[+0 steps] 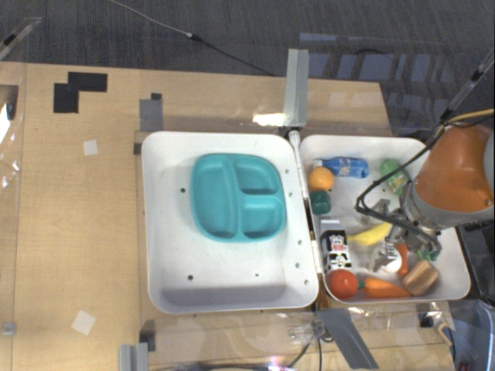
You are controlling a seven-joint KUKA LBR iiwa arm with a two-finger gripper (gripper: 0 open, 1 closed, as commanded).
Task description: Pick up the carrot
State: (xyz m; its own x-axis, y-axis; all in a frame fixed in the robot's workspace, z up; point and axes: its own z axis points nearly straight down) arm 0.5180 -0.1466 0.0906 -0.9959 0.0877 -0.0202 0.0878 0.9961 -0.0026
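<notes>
My hand [390, 255] hangs low over the right-hand white bin [458, 283], down among the play food, my grey wrist and orange band [458, 170] rising behind it toward the right of the view. Whether my hand is spread or pressed together, I cannot tell; cables and the wrist crowd it. The carrot [384, 288] lies on the bin floor just below my hand toward the near rim, its length running sideways, apart from me as far as I can make out. A red tomato [343, 284] sits touching the carrot's left end, and a brown block [419, 277] sits at its right end. A yellow banana [371, 234] lies just to the left of my hand. Farther off, past the banana, an orange [321, 178] and a blue bottle [343, 166] rest near the far rim. In the other bin [170, 230], well to my left, lies a teal divided plate [237, 196]. Both bins stand on the wooden worktop [69, 230].
</notes>
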